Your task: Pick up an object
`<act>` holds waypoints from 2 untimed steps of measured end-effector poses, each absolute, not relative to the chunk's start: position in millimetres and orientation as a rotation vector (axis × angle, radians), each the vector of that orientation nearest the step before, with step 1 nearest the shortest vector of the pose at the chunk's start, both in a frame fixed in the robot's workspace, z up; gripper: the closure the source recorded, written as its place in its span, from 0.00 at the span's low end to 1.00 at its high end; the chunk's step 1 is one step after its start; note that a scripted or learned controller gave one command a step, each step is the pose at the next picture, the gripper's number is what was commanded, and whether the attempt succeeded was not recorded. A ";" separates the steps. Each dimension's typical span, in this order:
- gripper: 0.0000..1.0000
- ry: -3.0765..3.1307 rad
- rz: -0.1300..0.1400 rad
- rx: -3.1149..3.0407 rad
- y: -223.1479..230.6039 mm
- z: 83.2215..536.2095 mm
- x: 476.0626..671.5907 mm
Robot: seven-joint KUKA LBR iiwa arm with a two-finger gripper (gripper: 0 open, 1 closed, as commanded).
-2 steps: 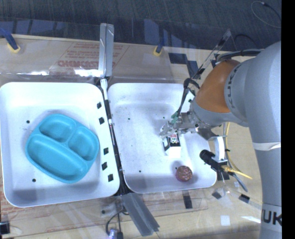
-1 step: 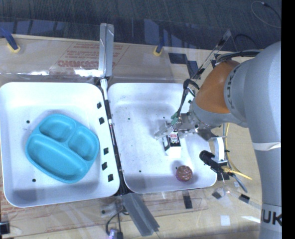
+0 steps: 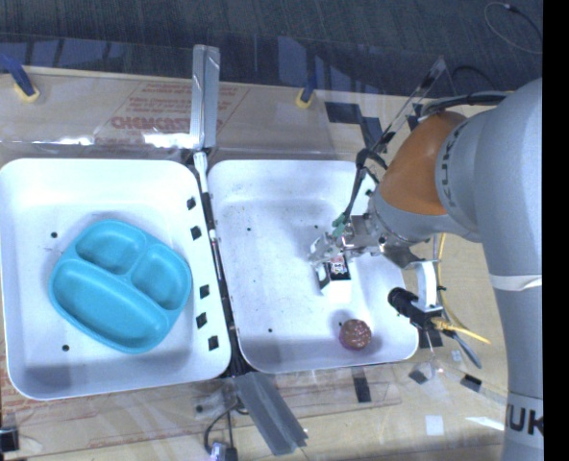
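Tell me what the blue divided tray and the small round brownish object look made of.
Blue tray: probably moulded plastic, smooth with a soft sheen and rounded compartment walls. Brownish ball: unclear; its mottled, dull surface suggests rubber, foam or a play-food item, too small to tell.

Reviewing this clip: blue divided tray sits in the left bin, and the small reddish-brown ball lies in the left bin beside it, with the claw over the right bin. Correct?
Not quite. The camera view shows the reddish-brown ball in the right bin, near its front edge, not beside the blue divided tray. The tray does sit in the left bin, and the claw is over the right bin.
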State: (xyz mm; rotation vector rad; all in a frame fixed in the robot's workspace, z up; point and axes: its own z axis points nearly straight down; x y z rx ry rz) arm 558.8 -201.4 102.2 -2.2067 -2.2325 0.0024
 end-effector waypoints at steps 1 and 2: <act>1.00 -2.229 0.001 -2.212 -195.4 240.9 595.0; 0.00 -2.230 0.002 -2.211 -195.1 240.6 595.0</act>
